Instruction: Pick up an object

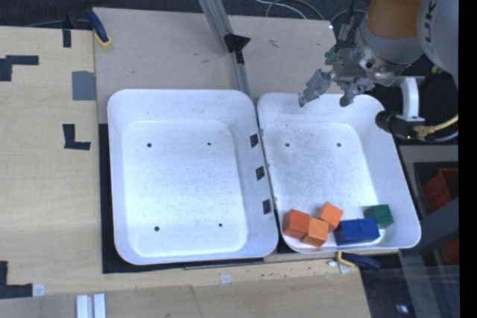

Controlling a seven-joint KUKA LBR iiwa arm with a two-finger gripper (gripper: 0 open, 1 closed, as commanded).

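Right bin (387,160): blocks (328,223), open gripper (326,97)

Legible text is limited to one item. On the grey casing of the arm (447,15), at the upper right of the camera view, part of a dark brand mark shows: two or three letters cut off by the frame edge, apparently the start of "KUKA", though they cannot be read with certainty. Nothing readable, whether text, label, number or sign, stands on the left bin (127,160), the right bin (387,160), the blocks or the table (45,197).
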